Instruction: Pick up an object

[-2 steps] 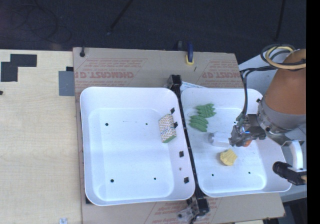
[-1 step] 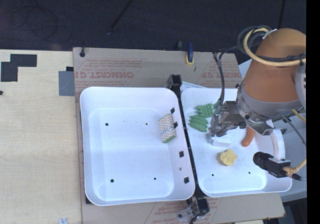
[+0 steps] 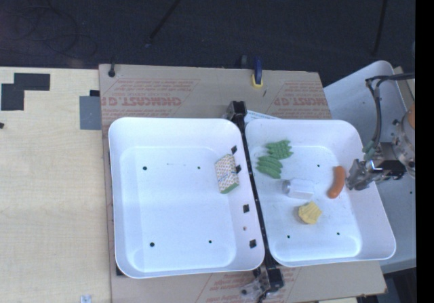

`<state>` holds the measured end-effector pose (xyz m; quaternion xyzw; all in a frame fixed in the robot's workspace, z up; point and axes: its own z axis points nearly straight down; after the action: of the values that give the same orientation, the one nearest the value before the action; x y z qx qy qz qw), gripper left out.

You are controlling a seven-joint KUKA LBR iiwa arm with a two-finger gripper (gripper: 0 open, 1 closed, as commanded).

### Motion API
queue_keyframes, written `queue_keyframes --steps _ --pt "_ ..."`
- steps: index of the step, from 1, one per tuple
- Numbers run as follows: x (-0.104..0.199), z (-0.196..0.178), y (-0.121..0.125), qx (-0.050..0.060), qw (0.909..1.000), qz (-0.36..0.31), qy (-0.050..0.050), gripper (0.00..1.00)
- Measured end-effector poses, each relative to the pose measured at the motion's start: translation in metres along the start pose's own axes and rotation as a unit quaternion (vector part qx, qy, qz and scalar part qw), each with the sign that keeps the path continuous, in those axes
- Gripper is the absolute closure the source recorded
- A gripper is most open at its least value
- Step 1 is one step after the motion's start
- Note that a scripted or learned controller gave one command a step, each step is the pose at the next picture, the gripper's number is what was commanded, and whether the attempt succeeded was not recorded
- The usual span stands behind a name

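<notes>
The right bin (image 3: pixel 369 240) holds several small objects. An orange carrot-like piece (image 3: pixel 336 182) lies near its right wall. A yellow lump (image 3: pixel 310 213) sits toward the front, and a pale grey block (image 3: pixel 299 188) rests in the middle. A green leafy toy (image 3: pixel 274 157) lies at the back left. My gripper (image 3: pixel 357 177) hovers at the bin's right wall, just right of the orange piece, with nothing seen in its grasp.
The left bin (image 3: pixel 135 240) has a patterned, sponge-like block (image 3: pixel 227 173) leaning by its right wall. A black divider clamp (image 3: pixel 245 186) runs between the bins. The arm and its cables (image 3: pixel 390 125) stand over the right rim.
</notes>
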<state>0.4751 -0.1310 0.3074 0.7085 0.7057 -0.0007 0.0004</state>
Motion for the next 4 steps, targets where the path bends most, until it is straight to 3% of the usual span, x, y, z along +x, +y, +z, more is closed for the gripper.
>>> queue_keyframes --steps 1,2,3,4 --pt "0.101 0.016 0.0 0.002 1.0 -0.004 0.002 1.0" --pt "0.173 -0.031 0.0 0.001 1.0 -0.003 0.001 1.0" --pt "0.236 -0.124 0.054 -0.003 1.0 -0.004 0.001 1.0" --pt "0.232 -0.055 -0.003 0.005 1.0 -0.001 0.0 1.0"
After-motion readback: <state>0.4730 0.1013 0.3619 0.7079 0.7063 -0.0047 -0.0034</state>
